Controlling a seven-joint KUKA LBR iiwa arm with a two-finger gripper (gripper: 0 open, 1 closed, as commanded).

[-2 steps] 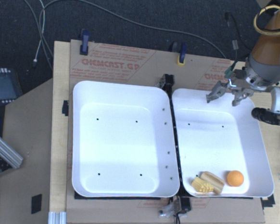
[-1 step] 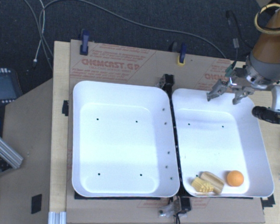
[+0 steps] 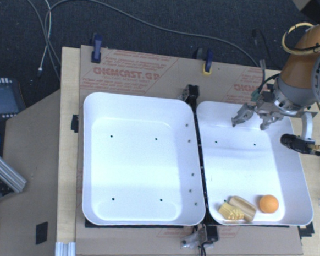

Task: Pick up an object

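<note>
Nothing picked yet, as far as I can see. The gripper (image 3: pixel 253 118) hangs over the far edge of the right bin (image 3: pixel 289 173), near its far-right corner, with the two fingers spread apart and nothing between them. Grey arm with the orange band (image 3: pixel 309 51) comes in from the right side of the bench (image 3: pixel 65 145).

Candidate objects all sit along the near edge of the right bin:
- orange ball (image 3: pixel 269 204), near the near-right corner, on its own, just beside the tan piece.
- tan oblong piece (image 3: pixel 242 205), lying flat, looks like a bread roll or similar toy food; cannot tell exactly what.
- yellow bumpy piece (image 3: pixel 231 214), maybe a corn cob, touching or just beside the tan one, right against the near rim.

Left bin (image 3: pixel 141 159) has bare white floor with a few small dark dots, no objects seen in it.

Progress: start of the attempt. The gripper is well apart from all three objects, at the opposite end of the same bin. Left to do, by my judgement: travel toward the near edge, descend over one item, close, lift. The ball looks like the easiest target since it sits free; the two others are crowded together and close to the rim, which could block a finger.
</note>
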